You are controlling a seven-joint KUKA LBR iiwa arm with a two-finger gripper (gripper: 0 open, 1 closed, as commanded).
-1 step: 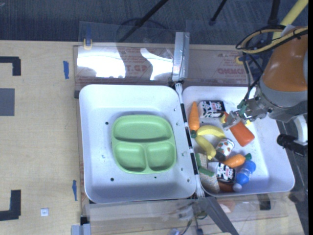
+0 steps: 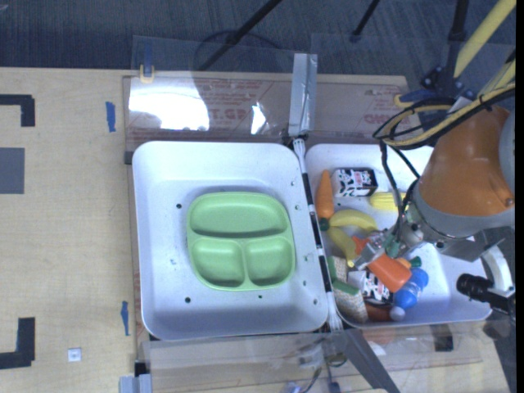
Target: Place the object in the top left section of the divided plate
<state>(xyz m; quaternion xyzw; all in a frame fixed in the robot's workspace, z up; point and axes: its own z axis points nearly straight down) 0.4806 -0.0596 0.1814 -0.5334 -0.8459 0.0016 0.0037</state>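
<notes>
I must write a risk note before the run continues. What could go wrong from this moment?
1. The pincer is down in a crowded pile: banana, carrot, orange bottle and blue item lie close together, so it may take the wrong thing or two.
2. The green divided plate lies in the other bin; the carried item could catch on the rim between them.

Robotics laboratory. Evidence: wooden bench (image 2: 65,219) marked with black tape (image 2: 20,109) and blue tape (image 2: 110,115); two white bins (image 2: 155,178) behind clear panels (image 2: 213,97); tripod legs (image 2: 262,15) on grey carpet (image 2: 82,15); yellow and black cables (image 2: 426,109).
</notes>
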